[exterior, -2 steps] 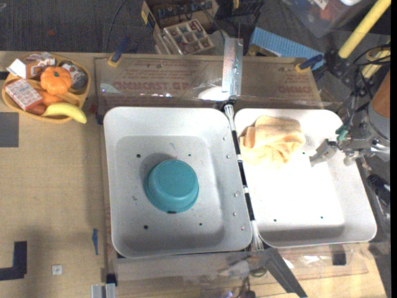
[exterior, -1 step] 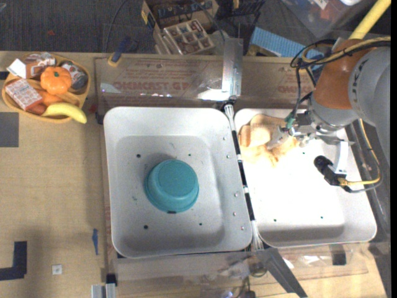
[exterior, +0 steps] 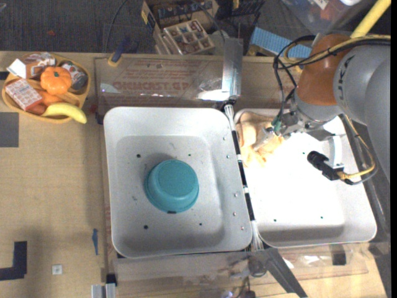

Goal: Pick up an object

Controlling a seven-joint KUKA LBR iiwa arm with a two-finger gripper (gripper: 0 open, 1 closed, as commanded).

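A teal bowl (exterior: 172,185) lies upside down in the middle of the left bin (exterior: 124,135). A pale peach and yellow object (exterior: 253,144) rests in the far left corner of the right bin (exterior: 310,210), against the wall between the bins. The grey arm with its orange band reaches in from the upper right. Its gripper (exterior: 276,130) sits low at the right edge of the peach object, touching or nearly touching it. Glare and the wrist hide the tip.
A black plug on a cable (exterior: 322,164) hangs over the right bin, to the right of the gripper. A clear plastic box (exterior: 167,79) stands behind the left bin. A dish of toy fruit (exterior: 46,92) sits at the far left of the bench.
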